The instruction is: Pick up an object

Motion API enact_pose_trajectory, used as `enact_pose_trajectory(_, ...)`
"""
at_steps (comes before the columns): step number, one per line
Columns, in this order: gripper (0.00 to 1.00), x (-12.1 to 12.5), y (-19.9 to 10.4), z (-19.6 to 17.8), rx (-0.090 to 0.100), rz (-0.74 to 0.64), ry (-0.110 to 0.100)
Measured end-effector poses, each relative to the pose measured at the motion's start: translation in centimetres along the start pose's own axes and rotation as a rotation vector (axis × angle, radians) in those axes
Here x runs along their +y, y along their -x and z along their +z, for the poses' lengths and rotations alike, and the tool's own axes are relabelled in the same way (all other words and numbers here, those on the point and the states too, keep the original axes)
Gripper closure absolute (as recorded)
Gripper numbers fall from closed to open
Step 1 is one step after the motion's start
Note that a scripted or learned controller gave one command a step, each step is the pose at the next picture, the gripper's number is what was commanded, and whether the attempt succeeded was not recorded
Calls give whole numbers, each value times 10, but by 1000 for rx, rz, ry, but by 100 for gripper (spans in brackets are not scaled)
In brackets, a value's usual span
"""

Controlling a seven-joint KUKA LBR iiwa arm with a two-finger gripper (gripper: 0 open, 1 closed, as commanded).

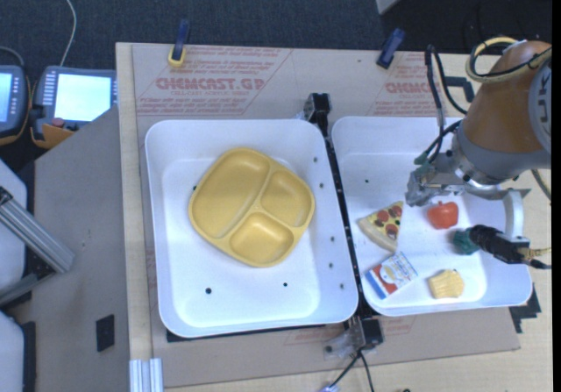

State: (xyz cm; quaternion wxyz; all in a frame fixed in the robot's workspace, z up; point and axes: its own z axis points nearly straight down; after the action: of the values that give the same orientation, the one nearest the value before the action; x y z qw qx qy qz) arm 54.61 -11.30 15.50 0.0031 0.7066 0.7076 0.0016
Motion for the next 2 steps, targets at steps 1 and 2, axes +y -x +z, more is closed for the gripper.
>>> enact_pose_trajectory(1, 100, 0, 6, -62, -1, 1, 2)
enact_pose_trajectory(2, 100, 1, 6, -77, 0, 1, -2)
